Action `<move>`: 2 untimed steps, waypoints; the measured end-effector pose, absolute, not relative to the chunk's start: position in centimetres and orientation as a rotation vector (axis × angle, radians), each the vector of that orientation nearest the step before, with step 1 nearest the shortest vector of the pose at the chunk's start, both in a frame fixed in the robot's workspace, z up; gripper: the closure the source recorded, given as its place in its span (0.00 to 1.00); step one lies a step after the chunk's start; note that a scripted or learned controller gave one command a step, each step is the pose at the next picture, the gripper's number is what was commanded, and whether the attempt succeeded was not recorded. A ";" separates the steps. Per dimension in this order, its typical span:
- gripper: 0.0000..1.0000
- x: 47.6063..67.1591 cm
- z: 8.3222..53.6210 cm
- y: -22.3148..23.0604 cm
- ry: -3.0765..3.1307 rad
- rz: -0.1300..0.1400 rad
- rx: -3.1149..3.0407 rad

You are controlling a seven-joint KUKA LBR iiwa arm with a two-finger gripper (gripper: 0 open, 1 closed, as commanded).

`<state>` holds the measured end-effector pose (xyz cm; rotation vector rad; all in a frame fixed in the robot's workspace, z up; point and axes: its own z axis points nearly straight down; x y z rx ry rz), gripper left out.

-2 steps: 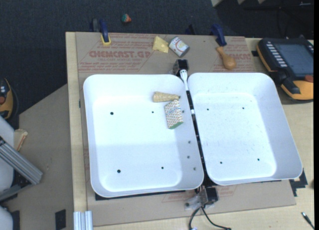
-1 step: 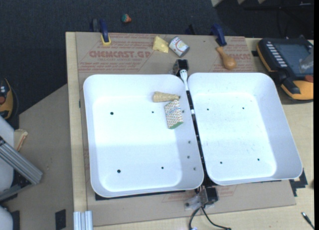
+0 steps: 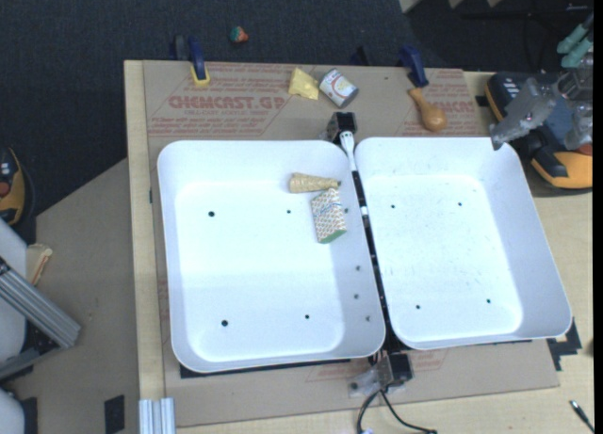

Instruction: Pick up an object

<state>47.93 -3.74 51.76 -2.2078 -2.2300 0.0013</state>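
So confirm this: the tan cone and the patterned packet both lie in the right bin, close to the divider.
Wrong bin. The camera view shows the tan cone and the patterned packet in the left bin, close to the divider.
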 end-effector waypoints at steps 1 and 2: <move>1.00 48.0 52.9 -4.2 -2.225 -0.003 -2.222; 1.00 47.8 41.3 1.2 -2.220 0.015 -2.208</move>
